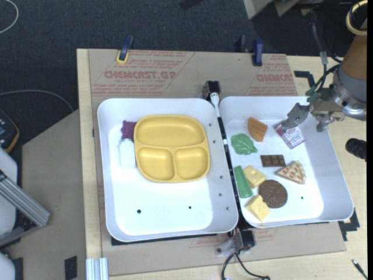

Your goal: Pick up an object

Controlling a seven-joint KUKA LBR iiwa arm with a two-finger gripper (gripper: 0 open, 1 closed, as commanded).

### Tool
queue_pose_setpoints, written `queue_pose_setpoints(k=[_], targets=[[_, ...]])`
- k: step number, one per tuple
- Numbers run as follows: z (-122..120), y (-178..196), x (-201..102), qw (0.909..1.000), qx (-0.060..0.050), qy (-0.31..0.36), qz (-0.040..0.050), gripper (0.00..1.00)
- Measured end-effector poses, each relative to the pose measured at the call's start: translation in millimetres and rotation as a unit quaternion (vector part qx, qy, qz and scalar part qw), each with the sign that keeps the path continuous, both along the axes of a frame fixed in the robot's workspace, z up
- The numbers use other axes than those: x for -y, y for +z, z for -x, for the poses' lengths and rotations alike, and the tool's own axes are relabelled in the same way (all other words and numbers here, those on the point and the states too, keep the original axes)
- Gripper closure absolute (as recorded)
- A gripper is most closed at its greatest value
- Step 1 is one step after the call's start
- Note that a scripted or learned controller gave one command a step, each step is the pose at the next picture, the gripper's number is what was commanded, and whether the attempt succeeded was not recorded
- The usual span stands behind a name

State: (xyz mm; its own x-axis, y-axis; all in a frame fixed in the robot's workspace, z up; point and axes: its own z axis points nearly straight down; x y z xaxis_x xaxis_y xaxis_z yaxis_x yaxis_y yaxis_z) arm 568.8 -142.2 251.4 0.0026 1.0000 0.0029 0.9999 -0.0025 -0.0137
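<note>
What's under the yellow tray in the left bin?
A purple item and a white item stick out from the yellow tray's left edge, on the left bin floor. How far they reach beneath the tray, and anything else under it, is covered.

Two bins [116, 203] of smooth, glossy white plastic sit on a matt brown board [175, 69] printed with red lettering. A divided tray [172, 147] looks like satin yellow plastic. The toy foods [265, 174] appear matt plastic.
</note>
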Motion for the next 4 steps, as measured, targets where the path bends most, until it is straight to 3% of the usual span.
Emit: queue_pose_setpoints(k=[1,2,4], targets=[[-2.2,6.4,-0.1,1.0,0.006,0.001,0.001,0.0],[-10.5,-41.4,-0.9,1.0,0.003,0.001,0.0005,0.0],[6.8,-138.5,-8.1,1.0,0.003,0.001,0.0002,0.0]])
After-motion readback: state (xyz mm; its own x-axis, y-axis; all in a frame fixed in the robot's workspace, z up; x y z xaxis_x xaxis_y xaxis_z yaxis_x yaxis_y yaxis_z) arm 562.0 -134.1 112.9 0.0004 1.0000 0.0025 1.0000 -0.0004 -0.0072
